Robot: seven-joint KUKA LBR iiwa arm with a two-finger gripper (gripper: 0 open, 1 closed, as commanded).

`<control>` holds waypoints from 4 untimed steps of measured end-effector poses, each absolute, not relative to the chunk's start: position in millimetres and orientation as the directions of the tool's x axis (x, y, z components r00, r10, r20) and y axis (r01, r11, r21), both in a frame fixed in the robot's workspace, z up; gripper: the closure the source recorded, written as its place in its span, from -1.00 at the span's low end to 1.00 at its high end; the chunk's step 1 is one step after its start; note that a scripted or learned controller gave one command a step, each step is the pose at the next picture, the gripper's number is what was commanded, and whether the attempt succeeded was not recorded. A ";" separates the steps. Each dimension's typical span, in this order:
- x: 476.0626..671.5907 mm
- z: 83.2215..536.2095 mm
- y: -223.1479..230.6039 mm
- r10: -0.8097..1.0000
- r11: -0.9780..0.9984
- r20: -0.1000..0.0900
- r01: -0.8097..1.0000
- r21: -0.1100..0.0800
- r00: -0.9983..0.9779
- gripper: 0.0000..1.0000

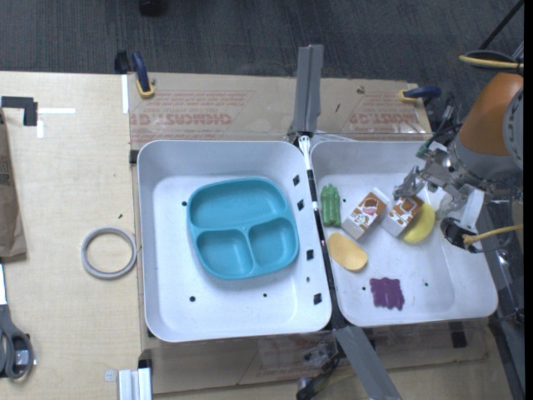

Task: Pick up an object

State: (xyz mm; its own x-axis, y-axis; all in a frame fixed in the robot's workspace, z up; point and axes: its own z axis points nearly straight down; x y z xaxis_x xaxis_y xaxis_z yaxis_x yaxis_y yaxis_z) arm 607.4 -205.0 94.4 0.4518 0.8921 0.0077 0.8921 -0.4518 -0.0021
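Note:
The right bin (466, 294) holds several small items: a green vegetable piece (331, 204), a white snack carton (366, 212), a second brown-and-white carton (402, 213), a yellow banana (422, 225), an orange-yellow oval piece (347, 252) and a purple grape bunch (386, 292). My gripper (416, 183) hangs over the right bin's far right part, just above the second carton and the banana. The grey arm with its orange band (491, 123) reaches in from the right. Nothing is visibly held.
The left bin (158, 223) bears a blue divided plate (243, 227). A grey tape ring (109, 252) lies on the bench left of the bins, with scissors (12, 348) at the lower left. Clamps and cardboard sit behind the bins.

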 end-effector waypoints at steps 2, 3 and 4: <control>568.7 106.0 -197.3 0.999 -0.053 -0.002 0.999 0.006 0.053 1.00; 572.5 198.6 -158.4 1.000 -0.011 -0.001 1.000 0.000 0.011 1.00; 570.5 290.2 -168.9 1.000 0.028 -0.002 1.000 -0.001 -0.028 1.00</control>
